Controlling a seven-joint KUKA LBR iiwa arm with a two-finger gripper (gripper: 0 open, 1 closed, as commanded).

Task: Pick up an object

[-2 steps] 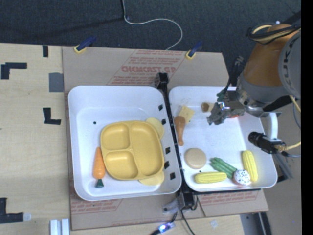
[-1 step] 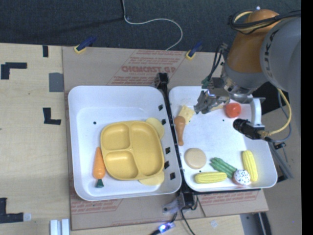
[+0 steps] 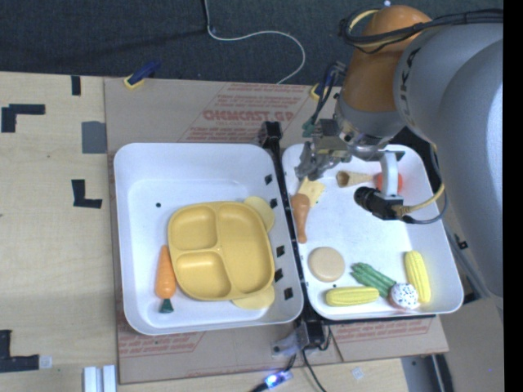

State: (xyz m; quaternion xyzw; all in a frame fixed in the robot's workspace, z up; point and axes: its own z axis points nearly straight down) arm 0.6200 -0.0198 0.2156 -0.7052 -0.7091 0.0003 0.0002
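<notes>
**Ana:** While the gripper (image 3: 315, 163) hangs over the far left corner of the right bin (image 3: 433, 243), I can't tell from here how its jaws stand, and I see nothing between them.

**Ben:** Just below sits the likeliest target, an ice cream cone (image 3: 303, 207) lying against the wall between the bins.

**Ana:** That's the worry. Coming down so near the wall, a finger could catch the rim, or nudge the cone flat against it so there's no room to close.

**Ben:** Count them. Right bin: one cone, one small pale piece (image 3: 353, 177), one red and white item (image 3: 390, 175), one tan disc (image 3: 326, 263), one green vegetable (image 3: 373, 276), two corn cobs (image 3: 417, 273), one speckled ball (image 3: 403, 296).

**Ana:** Left bin (image 3: 135, 219): one yellow divided plate (image 3: 219, 247) and one carrot (image 3: 165, 278) beside it.
</notes>
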